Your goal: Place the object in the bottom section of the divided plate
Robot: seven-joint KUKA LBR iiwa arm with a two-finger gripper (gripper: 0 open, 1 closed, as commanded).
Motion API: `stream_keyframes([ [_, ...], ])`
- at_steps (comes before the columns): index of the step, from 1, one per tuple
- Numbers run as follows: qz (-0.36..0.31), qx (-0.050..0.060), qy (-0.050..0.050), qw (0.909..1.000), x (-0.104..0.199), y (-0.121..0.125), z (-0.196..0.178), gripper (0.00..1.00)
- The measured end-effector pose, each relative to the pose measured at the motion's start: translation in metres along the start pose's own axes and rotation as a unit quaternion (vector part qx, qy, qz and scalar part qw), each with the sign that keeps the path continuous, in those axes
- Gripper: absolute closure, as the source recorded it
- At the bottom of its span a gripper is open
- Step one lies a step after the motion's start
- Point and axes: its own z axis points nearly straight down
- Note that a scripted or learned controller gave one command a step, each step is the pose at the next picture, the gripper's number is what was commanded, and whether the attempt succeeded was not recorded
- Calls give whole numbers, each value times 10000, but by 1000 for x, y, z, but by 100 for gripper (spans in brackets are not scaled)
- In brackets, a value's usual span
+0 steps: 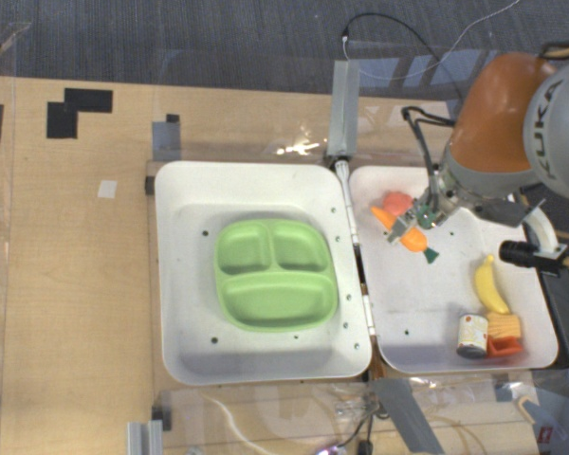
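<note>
At the right bin's [550, 349] upper left, the gripper [419, 218] is set over a carrot [412, 240]; whether it is clenched cannot be told. The carrot is judged light, rigid, slick, best taken across its middle. The plate [275, 273] sits in the left bin [171, 254].

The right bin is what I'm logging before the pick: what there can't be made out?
- gripper: small and blurred against the carrot; grasp unclear.
- Pink object: partly behind the gripper; identity unclear.
- Can: label too small to read.
- right bin: the arm hides its far right corner.
</note>
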Motion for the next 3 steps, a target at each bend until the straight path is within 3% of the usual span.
stream_keyframes([
  [1,-720,-4,3,9974,73,-16,-41,100],
  [2,-1048,8,11,9945,145,-15,-17,100],
  [3,-1044,6,9,9945,145,-15,-17,0],
])
